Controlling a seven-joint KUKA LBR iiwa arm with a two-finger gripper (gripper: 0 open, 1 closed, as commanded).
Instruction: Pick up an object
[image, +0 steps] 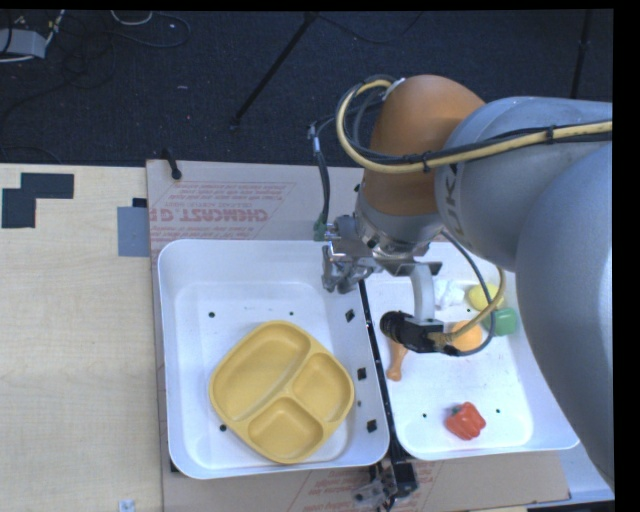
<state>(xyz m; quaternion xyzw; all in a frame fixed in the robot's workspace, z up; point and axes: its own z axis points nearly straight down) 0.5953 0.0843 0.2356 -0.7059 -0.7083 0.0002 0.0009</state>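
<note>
Dark floor with loose cables lies beyond the pale wooden counter (70, 350). A cardboard sheet (230, 205) with red print sits on the counter under two white bins set side by side.

The left bin (190, 300) holds a yellow plate (282, 391) with three compartments, lying flat toward the near right corner.

The right bin (520, 400) holds the small things. A red lump (465, 421) lies alone near the front, well apart from the rest. An orange stick (396, 362) lies close to the wall between the bins. Farther back, partly hidden by the arm (520, 190), a yellow piece (483, 296), a green piece (505, 321) and a white piece (455, 296) cluster together.

The arm reaches in from the right over the right bin, and its bulk covers much of that bin's far side. The claw (342, 268) hangs low at the far end of the wall between the two bins. I cannot tell whether it is open or closed, and nothing can be seen in its grip.
</note>
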